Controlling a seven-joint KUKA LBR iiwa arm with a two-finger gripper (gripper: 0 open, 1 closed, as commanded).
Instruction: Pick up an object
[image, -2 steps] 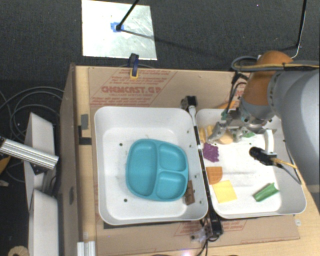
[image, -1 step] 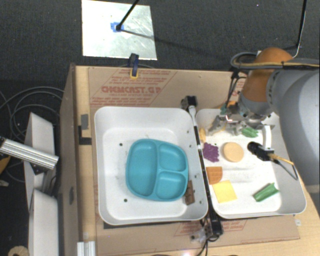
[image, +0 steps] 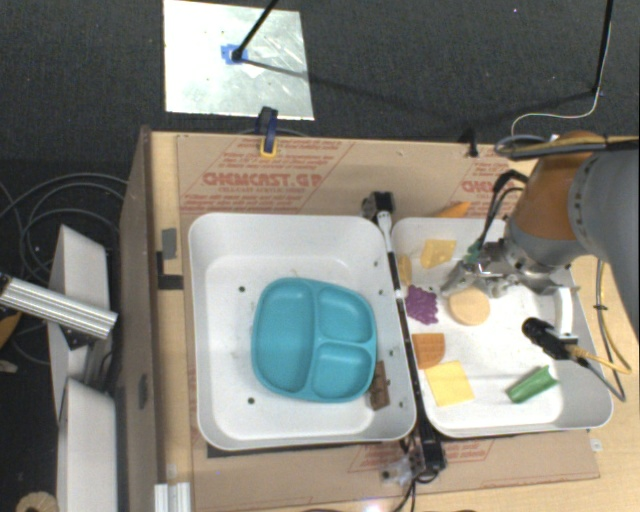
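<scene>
Gripper (image: 478, 277) low in right bin (image: 590, 400), just above round tan piece (image: 469, 307); can't tell jaws' state. Blue divided tray (image: 313, 340) sits in left bin (image: 220, 300).

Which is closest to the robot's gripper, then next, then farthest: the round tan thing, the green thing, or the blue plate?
From the gripper:
1. Round tan thing, just below it in the right bin.
2. Green thing, at that bin's lower right.
3. Blue plate, over in the left bin.
</scene>
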